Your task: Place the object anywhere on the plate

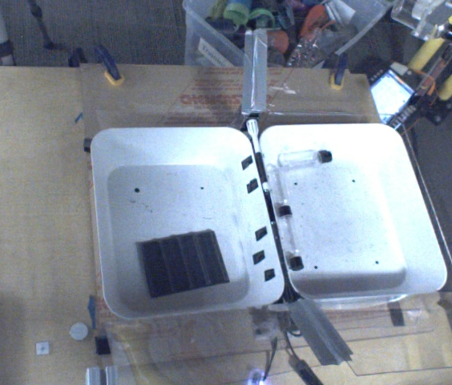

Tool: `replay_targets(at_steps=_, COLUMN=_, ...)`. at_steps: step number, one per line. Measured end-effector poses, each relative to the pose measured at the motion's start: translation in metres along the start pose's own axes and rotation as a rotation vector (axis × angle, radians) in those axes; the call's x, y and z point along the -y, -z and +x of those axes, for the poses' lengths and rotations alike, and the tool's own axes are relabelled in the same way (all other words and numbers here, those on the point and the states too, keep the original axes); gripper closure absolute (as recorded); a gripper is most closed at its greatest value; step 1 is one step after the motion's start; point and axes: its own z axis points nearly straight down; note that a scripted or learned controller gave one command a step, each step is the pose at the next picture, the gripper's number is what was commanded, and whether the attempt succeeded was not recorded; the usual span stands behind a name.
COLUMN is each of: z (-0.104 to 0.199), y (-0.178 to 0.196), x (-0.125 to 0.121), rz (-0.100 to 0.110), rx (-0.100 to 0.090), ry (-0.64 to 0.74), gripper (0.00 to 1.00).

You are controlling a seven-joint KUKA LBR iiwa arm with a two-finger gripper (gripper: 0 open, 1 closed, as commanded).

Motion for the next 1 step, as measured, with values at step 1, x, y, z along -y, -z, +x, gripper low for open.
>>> replay_targets(at_steps=1, z=-0.0017, y=0.0125, x=-0.0008, rz=-0.003, rx=0.012, ry=0.001, gripper=1.00)
